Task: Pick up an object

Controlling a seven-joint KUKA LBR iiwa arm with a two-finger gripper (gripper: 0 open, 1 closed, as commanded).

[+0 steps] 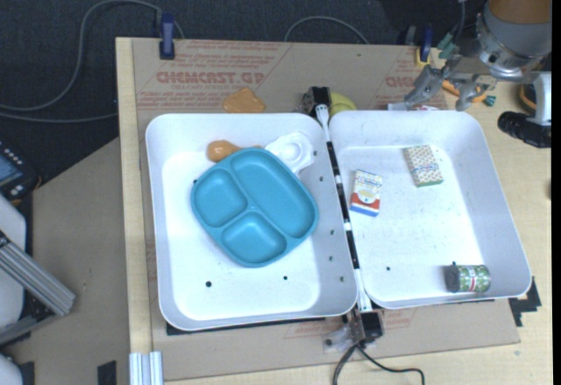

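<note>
- Right now the hand (451, 81) hangs just past the far rim of the right bin (500, 199), over the counter (263, 72) and not over the bin floor; its two fingers (427, 87) point down and look spread, with nothing between them.
- Taking the right bin as the landmark: a speckled block (424, 165) lies in its far half, near the middle of that half, and is the nearest loose thing to the hand.
- From the hand, the block lies toward the camera and slightly left, a short way in from the far rim. My guess is that the coming move is a short reach inward over the rim, then a drop.
- The block's long axis runs roughly from far to near, tilted a little, so the fingers would do best closing across its short side.
- A red and white carton (366, 192) sits near the bin's left wall, farther from the hand than the block, standing apart from it.
- A small green can (466, 278) lies on its side in the bin's near right corner, the farthest of the three.
- Left of the right bin, the other bin (175, 287) holds a blue tray (254, 206), with an orange lump (222, 149) and a white cup (291, 149) at the tray's far edge. All of these lie well away from the hand.
- No object is picked up yet.
</note>
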